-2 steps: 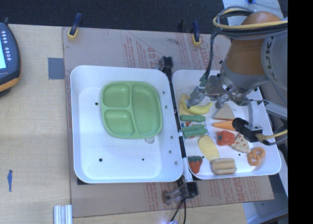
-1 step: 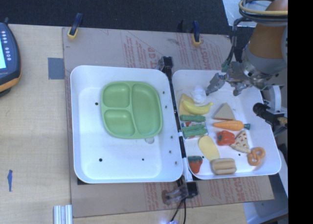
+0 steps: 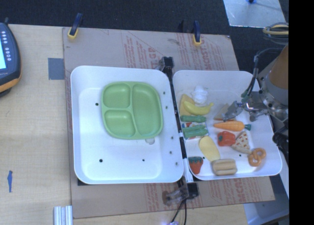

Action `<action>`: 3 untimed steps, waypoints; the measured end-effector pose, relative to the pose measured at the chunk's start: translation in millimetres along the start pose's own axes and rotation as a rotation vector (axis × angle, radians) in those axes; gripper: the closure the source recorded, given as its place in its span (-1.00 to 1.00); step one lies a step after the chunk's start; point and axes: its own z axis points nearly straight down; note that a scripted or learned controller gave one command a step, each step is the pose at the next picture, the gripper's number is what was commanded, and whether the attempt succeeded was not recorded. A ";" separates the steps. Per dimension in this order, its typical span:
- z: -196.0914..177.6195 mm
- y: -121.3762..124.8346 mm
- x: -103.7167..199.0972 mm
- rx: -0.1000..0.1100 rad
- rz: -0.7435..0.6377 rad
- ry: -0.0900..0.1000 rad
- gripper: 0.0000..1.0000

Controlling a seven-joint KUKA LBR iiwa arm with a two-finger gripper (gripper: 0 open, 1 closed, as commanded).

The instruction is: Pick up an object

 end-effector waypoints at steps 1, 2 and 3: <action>80.8 -8.9 14.7 -0.008 -0.005 -0.003 -1.00; 26.5 72.6 -12.2 -0.019 -0.008 -0.003 -1.00; 81.8 14.7 7.5 -0.002 -0.007 0.002 -1.00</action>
